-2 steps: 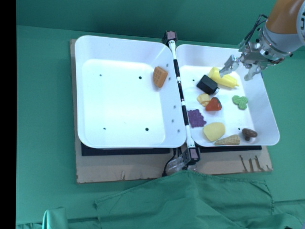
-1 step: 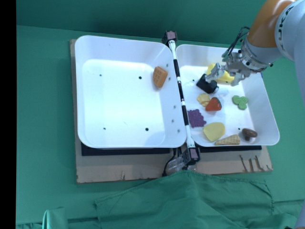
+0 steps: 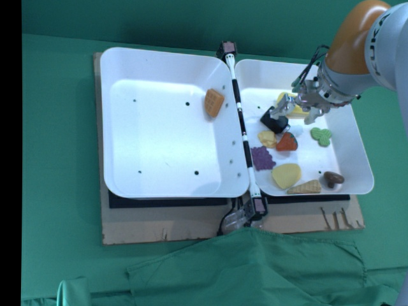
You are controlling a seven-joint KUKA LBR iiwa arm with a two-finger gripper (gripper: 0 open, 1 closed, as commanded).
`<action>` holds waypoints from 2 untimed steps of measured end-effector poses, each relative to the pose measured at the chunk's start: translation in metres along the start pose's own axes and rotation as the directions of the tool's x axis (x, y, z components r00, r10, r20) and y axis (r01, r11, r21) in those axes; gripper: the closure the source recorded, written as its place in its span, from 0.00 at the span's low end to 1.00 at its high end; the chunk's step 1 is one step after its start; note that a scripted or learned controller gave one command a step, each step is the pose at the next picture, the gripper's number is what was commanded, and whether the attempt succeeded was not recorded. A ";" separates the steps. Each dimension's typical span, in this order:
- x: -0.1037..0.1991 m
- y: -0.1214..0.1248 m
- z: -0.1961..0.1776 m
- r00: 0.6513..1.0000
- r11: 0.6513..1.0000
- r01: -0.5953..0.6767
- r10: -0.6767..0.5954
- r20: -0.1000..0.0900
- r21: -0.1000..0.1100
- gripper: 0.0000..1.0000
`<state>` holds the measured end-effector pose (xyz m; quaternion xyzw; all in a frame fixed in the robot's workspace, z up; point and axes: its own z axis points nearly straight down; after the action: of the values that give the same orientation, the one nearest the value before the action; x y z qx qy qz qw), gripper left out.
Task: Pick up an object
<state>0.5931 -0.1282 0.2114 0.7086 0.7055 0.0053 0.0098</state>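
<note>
My gripper [image 3: 299, 107] hangs low over the back of the right bin [image 3: 360, 171], open, its fingers spread apart. A yellow toy [image 3: 292, 109] lies right under it, partly hidden between the fingers; whether they touch it I cannot tell. A black piece [image 3: 273, 120] rests just left of the gripper. In front of it lie a red strawberry [image 3: 287, 143], a small yellow piece [image 3: 267, 139] and a green clover shape [image 3: 321, 136].
Nearer the front of the right bin are purple grapes [image 3: 262, 158], a yellow chip shape [image 3: 286, 175], an ice-cream cone [image 3: 305, 187] and a brown mushroom [image 3: 333, 179]. An orange waffle [image 3: 214, 102] lies in the left bin [image 3: 127, 62] by the divider rod [image 3: 241, 123].
</note>
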 end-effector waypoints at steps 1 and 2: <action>-0.023 0.010 -0.003 1.000 1.000 0.000 0.000 -0.004 0.005 0.00; -0.016 0.048 0.004 1.000 1.000 -0.001 0.001 -0.001 -0.005 0.00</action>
<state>0.6407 -0.1440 0.2085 0.7088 0.7053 0.0074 0.0115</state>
